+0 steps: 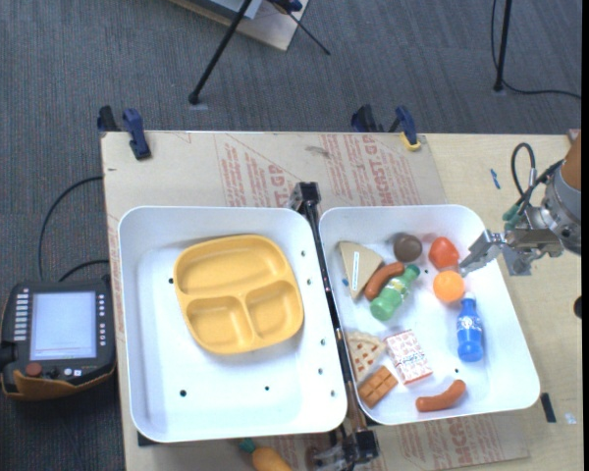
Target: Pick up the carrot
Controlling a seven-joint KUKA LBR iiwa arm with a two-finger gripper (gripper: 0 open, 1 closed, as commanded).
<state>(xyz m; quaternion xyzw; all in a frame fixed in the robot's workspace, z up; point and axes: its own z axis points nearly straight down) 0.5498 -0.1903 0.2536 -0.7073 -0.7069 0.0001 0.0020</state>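
Note:
The carrot is orange with a greenish top end. It lies on the bench outside the bins, just below the front edge of the left bin. My gripper hangs over the upper right part of the right bin, pointing left. It is next to a red tomato and just above an orange. The carrot is far from it, down and to the left. Nothing can be seen held in the gripper.
The left bin holds a yellow divided plate. The right bin holds a green bottle, a blue bottle, two sausages, a sandwich wedge, a pizza slice, a small carton and a brown ball.

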